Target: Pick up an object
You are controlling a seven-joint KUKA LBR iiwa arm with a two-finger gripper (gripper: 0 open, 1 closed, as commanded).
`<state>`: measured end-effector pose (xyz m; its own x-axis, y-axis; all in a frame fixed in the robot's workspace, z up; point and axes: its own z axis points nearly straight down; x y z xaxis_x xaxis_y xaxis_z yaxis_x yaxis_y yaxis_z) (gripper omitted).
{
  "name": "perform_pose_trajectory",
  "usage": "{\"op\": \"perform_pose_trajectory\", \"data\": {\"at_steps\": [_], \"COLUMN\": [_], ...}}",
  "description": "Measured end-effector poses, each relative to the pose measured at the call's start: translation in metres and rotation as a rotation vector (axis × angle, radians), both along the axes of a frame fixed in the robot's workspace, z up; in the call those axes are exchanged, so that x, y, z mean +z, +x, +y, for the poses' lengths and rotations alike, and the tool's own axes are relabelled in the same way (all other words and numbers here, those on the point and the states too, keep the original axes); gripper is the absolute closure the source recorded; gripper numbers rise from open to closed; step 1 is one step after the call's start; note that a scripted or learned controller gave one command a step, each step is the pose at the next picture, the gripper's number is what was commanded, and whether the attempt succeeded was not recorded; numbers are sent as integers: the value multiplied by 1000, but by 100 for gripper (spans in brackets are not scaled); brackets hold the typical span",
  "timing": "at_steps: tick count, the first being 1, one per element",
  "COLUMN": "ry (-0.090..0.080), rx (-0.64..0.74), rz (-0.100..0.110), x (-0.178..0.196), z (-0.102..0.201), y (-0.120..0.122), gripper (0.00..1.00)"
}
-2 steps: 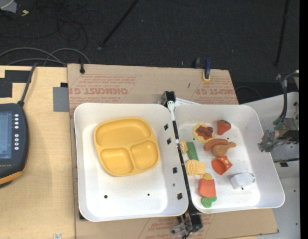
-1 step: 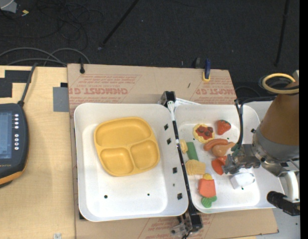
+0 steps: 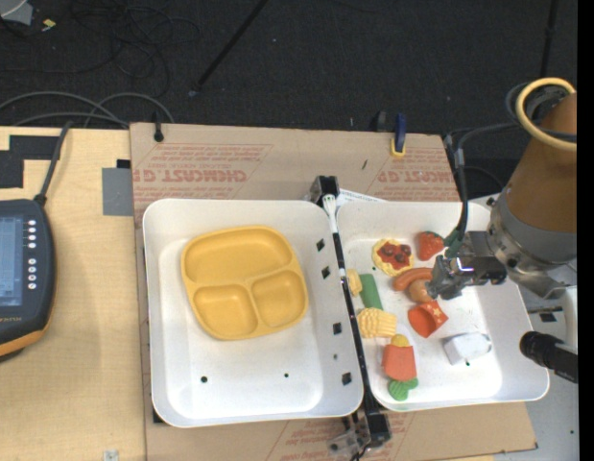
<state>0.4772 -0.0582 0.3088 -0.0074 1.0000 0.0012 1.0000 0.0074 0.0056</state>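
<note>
Two white bins (image 3: 172, 257): one yellow tray (image 3: 244, 281), several toy foods (image 3: 400, 363); end effector (image 3: 448, 281) state unclear.

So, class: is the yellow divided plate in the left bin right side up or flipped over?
Right side up: the yellow divided plate lies flat in the left bin, its three hollow compartments facing up.
</note>
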Motion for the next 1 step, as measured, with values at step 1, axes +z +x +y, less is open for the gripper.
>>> {"op": "perform_pose_trajectory", "data": {"at_steps": [1], "ry": [-3], "rx": [-11], "rz": [9], "x": [-6], "z": [-54], "y": [-2], "gripper": [100]}}
